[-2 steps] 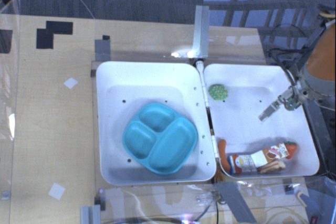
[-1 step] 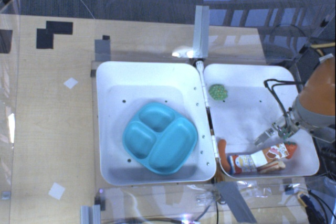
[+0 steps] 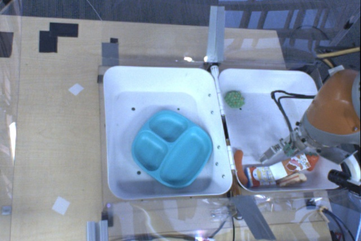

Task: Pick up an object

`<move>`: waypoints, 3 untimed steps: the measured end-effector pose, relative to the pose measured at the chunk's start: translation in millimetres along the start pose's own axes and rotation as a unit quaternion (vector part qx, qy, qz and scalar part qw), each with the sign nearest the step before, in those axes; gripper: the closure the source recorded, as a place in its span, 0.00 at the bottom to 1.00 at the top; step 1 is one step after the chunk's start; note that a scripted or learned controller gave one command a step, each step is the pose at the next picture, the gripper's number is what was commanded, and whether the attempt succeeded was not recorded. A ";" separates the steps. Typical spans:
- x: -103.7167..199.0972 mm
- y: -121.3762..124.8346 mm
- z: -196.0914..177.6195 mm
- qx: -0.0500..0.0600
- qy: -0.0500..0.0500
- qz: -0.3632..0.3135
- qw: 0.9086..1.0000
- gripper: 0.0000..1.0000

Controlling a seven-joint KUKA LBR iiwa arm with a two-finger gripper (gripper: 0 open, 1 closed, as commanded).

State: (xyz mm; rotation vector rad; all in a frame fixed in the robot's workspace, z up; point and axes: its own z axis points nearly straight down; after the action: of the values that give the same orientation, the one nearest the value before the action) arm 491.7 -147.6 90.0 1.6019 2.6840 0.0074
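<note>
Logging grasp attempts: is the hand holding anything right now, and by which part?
Cannot be told. The hand sits low in the right bin, right over the bottle near its front wall, but its tips are too unclear to show a grip.

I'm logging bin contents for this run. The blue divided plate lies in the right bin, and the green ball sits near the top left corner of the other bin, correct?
Not quite. The camera view shows the blue divided plate in the left bin, not the right one. The green ball does sit near the top left corner of the other bin, the right bin.
</note>
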 end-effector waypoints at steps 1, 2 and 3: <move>-2.0 3.4 -12.8 -0.004 -0.004 -0.001 1.000 1.00; -1.9 3.3 -12.7 -0.004 -0.003 -0.001 1.000 0.00; -35.1 67.1 -48.8 0.003 0.003 0.000 1.000 0.00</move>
State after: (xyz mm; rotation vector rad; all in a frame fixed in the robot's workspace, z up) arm 566.6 -146.5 140.0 1.6078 2.6910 0.0037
